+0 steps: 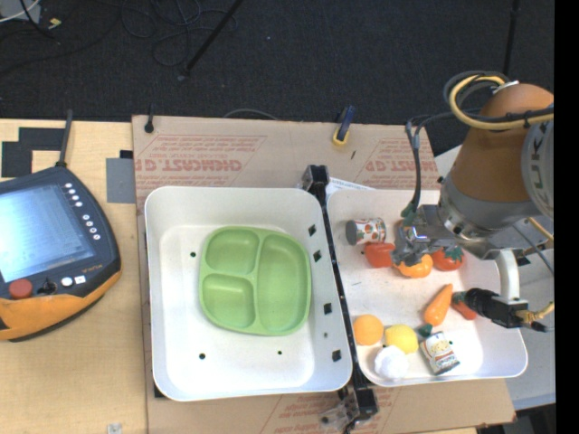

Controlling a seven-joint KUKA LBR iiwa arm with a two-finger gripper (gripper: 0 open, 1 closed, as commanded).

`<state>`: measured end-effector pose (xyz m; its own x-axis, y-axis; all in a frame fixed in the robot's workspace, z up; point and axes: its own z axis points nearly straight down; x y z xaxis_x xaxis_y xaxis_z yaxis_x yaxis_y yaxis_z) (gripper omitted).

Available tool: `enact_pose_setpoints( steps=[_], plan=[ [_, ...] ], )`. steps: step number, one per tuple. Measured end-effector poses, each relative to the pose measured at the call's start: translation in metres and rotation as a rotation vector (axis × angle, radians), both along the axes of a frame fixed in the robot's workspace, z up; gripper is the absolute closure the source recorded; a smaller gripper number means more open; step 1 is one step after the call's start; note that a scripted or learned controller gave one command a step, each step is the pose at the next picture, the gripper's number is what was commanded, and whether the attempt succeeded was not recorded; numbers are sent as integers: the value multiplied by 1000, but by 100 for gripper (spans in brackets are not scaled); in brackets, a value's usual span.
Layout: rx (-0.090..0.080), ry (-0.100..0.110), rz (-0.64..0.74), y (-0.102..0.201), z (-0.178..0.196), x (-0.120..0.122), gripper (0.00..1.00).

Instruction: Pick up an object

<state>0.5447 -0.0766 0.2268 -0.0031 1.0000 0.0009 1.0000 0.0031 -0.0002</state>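
A dark carpeted floor point(298, 43) lies beyond the bench, crossed by loose black cables point(181, 16). The wooden benchtop point(54, 369) carries a printed cardboard sheet point(235, 156), and a control pendant point(50, 242) with a lit screen rests at its left

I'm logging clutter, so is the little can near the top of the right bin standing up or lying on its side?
Lying on its side: the small can shows its label along its length, with one round end facing left, on the right bin floor.

glossy plastic green plate point(256, 280); matt cardboard sheet point(226, 155); smooth white bin point(172, 242).
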Motion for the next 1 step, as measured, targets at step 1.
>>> enact_pose_setpoints(
  steps=[1],
  plan=[
    [1,2,1,45,-10,33,100]
  ],
)
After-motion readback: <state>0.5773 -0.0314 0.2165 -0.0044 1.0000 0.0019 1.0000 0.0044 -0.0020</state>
